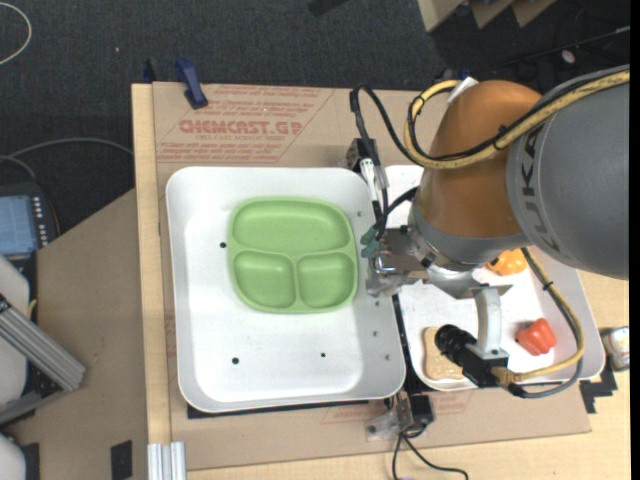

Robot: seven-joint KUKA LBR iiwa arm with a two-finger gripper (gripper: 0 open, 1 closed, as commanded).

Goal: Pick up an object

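One green plate point(292, 255) looks light, stiff, slick; pinch its three-o'clock rim, probably just beside the hand point(383, 261), open or closed I cannot tell.

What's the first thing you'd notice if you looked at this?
The big grey arm with its orange band hangs over the right bin, hiding most of it. Then the bright green divided plate in the left bin, and a small red-orange thing in the right bin.
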